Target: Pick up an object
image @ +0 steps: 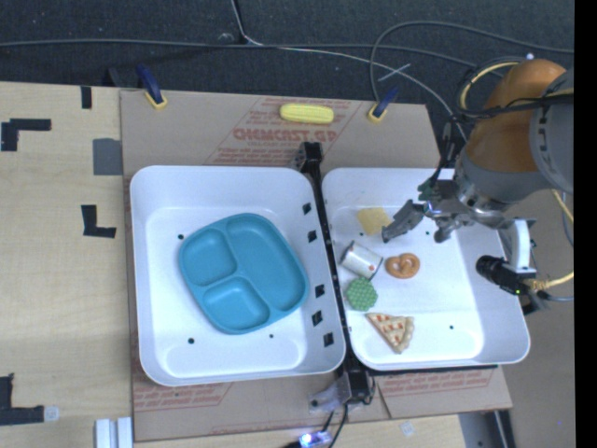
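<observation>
Right bin (466,343), five food pieces, left bin (149,250), one blue tray (242,271), claw (422,222) spread apart, holding nothing

You are looking at a robotics lab bench, not a home or kitchen. Two white bins (149,278) sit side by side on a cardboard sheet (270,133) held down by blue-and-yellow clamps (149,90). Black tape marks (93,220) dot the pale wooden tabletop (56,297), and loose cables (308,49) trail over the dark carpet (112,7) behind. The grey arm (518,147) is an industrial machine, and the food pieces (390,329) are plastic toys.
</observation>
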`<state>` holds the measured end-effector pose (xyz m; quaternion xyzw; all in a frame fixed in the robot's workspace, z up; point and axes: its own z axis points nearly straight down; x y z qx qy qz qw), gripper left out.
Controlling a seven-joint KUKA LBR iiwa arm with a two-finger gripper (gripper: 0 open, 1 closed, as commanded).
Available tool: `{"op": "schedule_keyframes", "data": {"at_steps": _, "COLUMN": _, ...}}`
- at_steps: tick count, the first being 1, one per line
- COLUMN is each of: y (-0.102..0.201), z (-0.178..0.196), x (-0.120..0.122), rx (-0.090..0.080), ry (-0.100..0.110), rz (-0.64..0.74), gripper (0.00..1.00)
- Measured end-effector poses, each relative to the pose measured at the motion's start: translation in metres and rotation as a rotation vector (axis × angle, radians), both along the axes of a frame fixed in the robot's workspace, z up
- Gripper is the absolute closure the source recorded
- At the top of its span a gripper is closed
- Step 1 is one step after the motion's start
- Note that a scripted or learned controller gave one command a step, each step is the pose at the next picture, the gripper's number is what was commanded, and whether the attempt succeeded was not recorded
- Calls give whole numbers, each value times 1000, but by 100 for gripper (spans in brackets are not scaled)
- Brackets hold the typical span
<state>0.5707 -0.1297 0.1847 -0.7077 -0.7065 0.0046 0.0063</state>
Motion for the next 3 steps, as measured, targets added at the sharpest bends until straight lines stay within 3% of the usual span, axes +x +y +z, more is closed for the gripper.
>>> {"op": "schedule_keyframes", "data": {"at_steps": 1, "y": 0, "z": 8, "x": 3, "rx": -2, "ry": -14, "rz": 3, "gripper": 0}}
{"op": "schedule_keyframes", "data": {"at_steps": 2, "y": 0, "z": -56, "x": 1, "rx": -3, "ry": -10, "rz": 3, "gripper": 0}}
{"op": "schedule_keyframes", "data": {"at_steps": 3, "y": 0, "z": -81, "x": 1, "rx": -2, "ry": -15, "rz": 3, "gripper": 0}}
